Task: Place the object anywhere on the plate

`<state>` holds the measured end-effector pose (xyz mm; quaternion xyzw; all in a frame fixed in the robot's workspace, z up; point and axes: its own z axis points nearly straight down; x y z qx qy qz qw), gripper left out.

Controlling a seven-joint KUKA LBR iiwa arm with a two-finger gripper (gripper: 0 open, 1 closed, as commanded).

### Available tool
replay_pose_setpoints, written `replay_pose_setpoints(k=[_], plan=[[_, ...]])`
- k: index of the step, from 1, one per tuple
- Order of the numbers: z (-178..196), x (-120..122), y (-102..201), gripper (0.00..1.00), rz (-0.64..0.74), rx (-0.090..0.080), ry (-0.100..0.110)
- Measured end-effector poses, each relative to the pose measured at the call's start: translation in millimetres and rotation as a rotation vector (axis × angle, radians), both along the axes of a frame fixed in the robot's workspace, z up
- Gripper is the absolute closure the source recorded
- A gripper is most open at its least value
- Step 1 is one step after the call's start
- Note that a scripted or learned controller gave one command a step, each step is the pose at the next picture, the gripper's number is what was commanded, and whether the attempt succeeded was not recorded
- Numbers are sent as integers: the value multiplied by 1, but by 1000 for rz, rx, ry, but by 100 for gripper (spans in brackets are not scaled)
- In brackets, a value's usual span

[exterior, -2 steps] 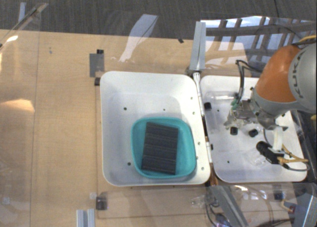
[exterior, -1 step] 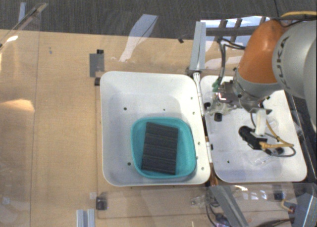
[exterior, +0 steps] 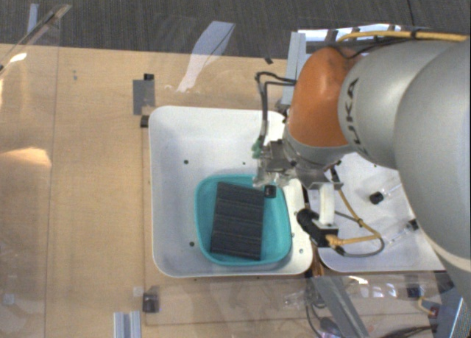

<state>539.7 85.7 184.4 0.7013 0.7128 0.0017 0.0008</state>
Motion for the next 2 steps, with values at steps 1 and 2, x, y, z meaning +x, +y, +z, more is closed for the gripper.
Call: replay_pose_setpoints(k=[1, 2], plan=[[0, 0, 0, 0, -1, 0, 0], [136, 41, -94, 0, -194, -1, -8]])
